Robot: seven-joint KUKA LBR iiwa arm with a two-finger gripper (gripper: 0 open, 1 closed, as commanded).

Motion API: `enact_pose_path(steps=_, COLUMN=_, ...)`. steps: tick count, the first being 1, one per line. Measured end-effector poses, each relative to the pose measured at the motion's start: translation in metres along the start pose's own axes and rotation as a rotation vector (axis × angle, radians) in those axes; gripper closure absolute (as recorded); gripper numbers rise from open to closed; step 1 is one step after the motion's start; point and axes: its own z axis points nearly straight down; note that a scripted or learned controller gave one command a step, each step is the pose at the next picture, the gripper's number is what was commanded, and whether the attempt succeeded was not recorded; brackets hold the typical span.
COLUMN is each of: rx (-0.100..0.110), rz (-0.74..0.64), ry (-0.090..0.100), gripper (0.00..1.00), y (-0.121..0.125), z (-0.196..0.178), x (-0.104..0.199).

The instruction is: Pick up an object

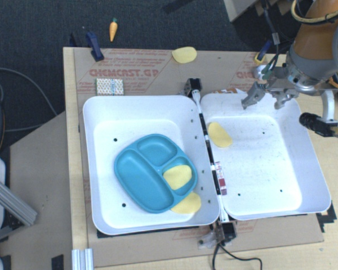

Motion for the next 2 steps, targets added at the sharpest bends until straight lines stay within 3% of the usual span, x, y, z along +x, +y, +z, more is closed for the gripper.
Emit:
enact_pose_path(steps=1, rx=0.001, rz=0.001, ry=0.000, gripper=0.00, y=-0.024, z=0.083, x=0.011)
enact_pose_path(steps=2, rx=0.001, rz=0.001, ry=0.000, gripper=0.00, y=-0.040, z=0.134, x=0.029)
